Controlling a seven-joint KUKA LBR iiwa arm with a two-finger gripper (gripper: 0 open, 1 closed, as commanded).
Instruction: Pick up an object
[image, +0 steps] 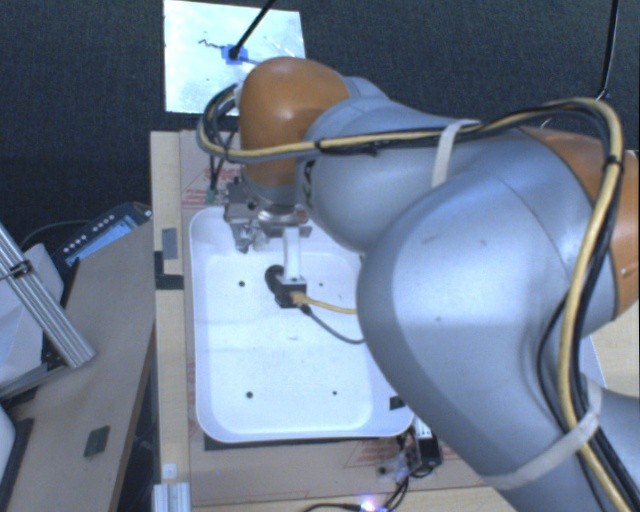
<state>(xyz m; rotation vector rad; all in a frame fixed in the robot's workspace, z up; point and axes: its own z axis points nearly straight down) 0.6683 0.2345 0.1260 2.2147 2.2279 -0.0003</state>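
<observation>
Your gripper (249, 237) hangs low over the far end of the left bin (228, 352), near its back wall and close to its far left corner. You cannot tell from this slant whether it is open or closed, and nothing can be seen held in it.

The move turns on where the object lies from the gripper, and you cannot tell that here. The object is hidden from you. It could sit straight under the wrist, or to the right, where the arm (480, 300) covers that side of the bench (172, 300). With the object hidden, you cannot judge its long axis either.

The stretch of bin floor that you can see, from the gripper toward the near rim, bears a few small dark dots (250, 394), well apart, which look like marks in the floor, not loose things. Judge this as a descent at the bin's far end, with the grasp itself unconfirmed.
</observation>
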